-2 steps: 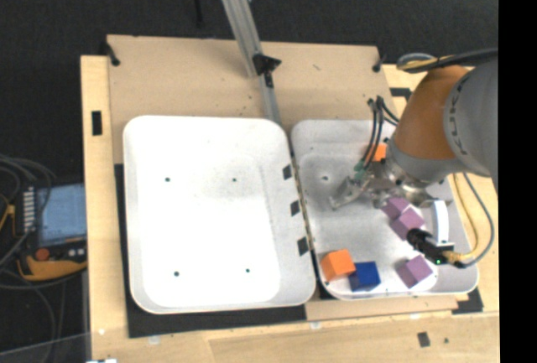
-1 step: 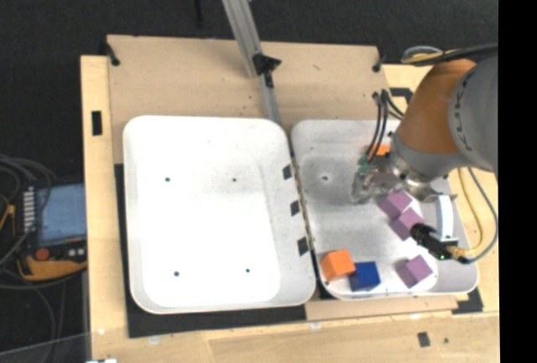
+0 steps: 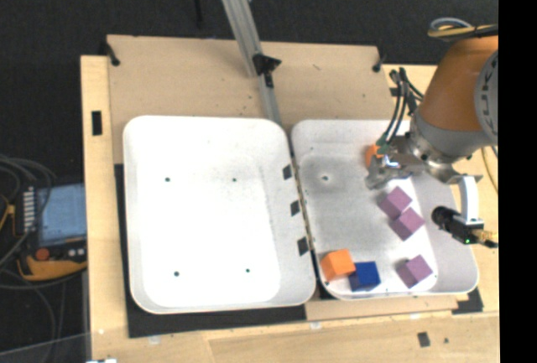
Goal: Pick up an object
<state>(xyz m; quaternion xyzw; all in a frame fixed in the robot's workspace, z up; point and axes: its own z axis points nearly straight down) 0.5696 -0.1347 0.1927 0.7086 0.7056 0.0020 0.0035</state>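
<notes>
**binwatcher:** so what's your gripper doing right now?

**me:** My gripper (image 3: pixel 379 171) is down in the right bin (image 3: pixel 336 143), near its far right part. Honestly I can't tell how wide it is from this angle; my own wrist is in the way. There's a small orange thing (image 3: pixel 370 153) right at the tip, can't say whether it's a block or part of me.

**binwatcher:** and the arm?

**me:** Reaching in from the right, orange band (image 3: pixel 461 85) up top, wrist pointed down and left.

**binwatcher:** blocks?

**me:** Two purple blocks (image 3: pixel 400 212) just beside my gripper, another purple block (image 3: pixel 414 270) near the front, plus an orange block (image 3: pixel 338 263) touching a blue block (image 3: pixel 365 276) at the front edge. The left bin (image 3: pixel 210 210) sits alongside.
</notes>
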